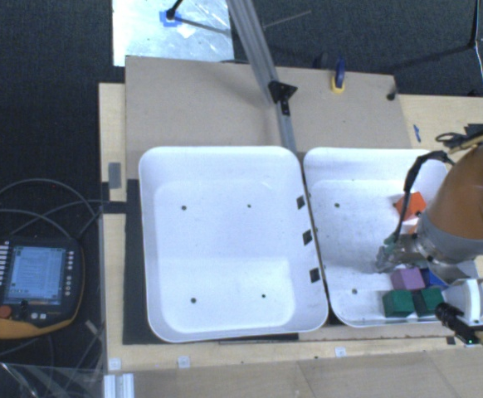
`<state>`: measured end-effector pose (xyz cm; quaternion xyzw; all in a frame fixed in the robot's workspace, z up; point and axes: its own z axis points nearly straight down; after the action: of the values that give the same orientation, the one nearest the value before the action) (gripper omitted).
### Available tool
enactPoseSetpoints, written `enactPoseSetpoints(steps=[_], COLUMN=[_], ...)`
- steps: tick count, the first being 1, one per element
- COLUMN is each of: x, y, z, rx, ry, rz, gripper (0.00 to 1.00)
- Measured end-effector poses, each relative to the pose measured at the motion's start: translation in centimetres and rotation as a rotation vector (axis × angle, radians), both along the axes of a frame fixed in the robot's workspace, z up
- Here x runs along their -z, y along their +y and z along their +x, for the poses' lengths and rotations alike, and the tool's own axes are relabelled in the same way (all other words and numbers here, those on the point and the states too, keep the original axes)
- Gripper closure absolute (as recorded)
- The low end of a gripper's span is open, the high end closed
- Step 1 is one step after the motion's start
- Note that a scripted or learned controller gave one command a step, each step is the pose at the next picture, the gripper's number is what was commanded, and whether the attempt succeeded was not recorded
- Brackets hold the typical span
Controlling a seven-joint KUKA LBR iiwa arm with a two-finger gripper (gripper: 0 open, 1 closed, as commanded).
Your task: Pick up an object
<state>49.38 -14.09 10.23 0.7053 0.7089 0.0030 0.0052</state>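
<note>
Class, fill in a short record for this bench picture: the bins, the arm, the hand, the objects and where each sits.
bins: left bin and right bin, white, side by side
arm: grey with orange band, over right bin
hand: low in right bin, beside the blocks
objects: purple block, green block, orange block, all in right bin
pendant: left of bench

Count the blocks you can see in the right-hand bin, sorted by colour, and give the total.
Orange block: 1
Purple block: 1
Green blocks: 2
Blue block, mostly hidden: 1
Total: 5; the arm may hide more.
</note>
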Motion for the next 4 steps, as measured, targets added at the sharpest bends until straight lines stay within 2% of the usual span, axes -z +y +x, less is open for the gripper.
enactPoseSetpoints(steps=[1,2,3,4], x=[-4.3,-10.5,-11.6,-12.8], y=[0.2,-0.3,-0.4,4.3], z=[0.1,-0.2,-0.1,1.6], rx=[0.000,0.001,0.001,-0.005], ry=[0.005,0.003,0.008,0.008], rz=[0.002,0.001,0.002,0.005], gripper=[1.00,1.00,1.00,1.00])
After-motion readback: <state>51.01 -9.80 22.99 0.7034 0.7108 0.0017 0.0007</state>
